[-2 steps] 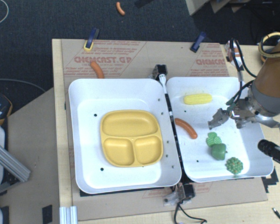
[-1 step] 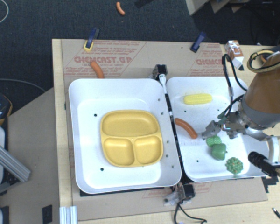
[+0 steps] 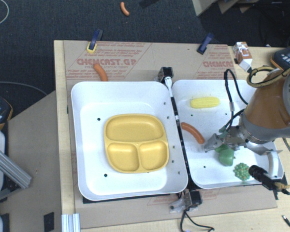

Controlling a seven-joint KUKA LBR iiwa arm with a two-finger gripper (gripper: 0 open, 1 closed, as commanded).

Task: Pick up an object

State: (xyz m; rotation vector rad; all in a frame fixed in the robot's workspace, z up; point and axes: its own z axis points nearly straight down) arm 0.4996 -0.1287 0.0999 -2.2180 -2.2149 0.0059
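The right bin [image 3: 203, 175] holds a yellow corn cob [image 3: 205, 102] near its back and an orange sausage [image 3: 192, 132] at its left. A green pepper-like object [image 3: 225, 156] sits at its middle, and a small green broccoli [image 3: 241, 170] lies near the front right. My gripper [image 3: 220, 145] hangs low over the right bin, directly above and touching or nearly touching the green object's top. The sausage lies a short way to its left. The arm's body hides the bin's right part.
The left bin [image 3: 87, 129] holds a yellow three-compartment tray [image 3: 135, 142]. Another orange sausage [image 3: 101, 72] lies on the cardboard behind the left bin. Clamps [image 3: 93, 41] hold the board's back edge. A black divider [image 3: 176, 124] runs between the bins.
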